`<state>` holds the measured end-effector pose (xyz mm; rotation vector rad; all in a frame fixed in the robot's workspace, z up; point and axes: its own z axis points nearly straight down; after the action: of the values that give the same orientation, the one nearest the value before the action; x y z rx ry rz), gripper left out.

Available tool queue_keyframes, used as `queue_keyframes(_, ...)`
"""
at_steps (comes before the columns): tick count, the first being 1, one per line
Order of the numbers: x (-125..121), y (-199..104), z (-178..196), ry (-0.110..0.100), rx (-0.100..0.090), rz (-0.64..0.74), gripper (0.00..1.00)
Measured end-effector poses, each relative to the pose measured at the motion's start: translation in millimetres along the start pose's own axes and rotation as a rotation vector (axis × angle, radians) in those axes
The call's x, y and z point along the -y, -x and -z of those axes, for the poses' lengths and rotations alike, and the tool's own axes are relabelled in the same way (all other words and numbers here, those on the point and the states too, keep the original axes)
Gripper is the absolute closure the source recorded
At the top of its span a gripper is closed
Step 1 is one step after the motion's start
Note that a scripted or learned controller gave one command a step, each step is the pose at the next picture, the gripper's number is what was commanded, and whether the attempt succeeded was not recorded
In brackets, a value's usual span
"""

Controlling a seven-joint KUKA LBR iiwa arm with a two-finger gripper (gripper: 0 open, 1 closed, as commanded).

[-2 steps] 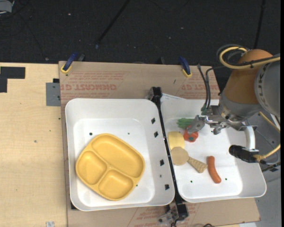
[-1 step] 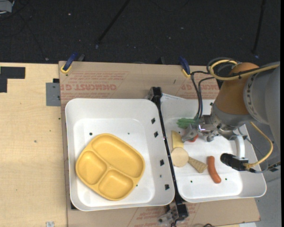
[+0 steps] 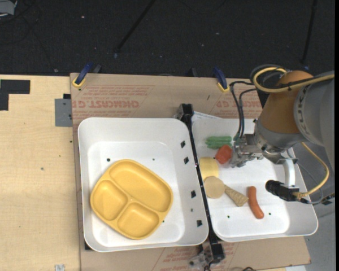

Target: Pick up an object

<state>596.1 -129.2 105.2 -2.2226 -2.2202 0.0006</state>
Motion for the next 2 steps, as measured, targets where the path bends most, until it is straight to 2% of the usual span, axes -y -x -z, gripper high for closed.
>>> queue_keyframes(1,-3.3,4.3,61.7,0.005,0.001,0.0,1.0)
queue_keyframes(2,5.0,0.9,115.9,0.005,0.0,0.001,1.0)
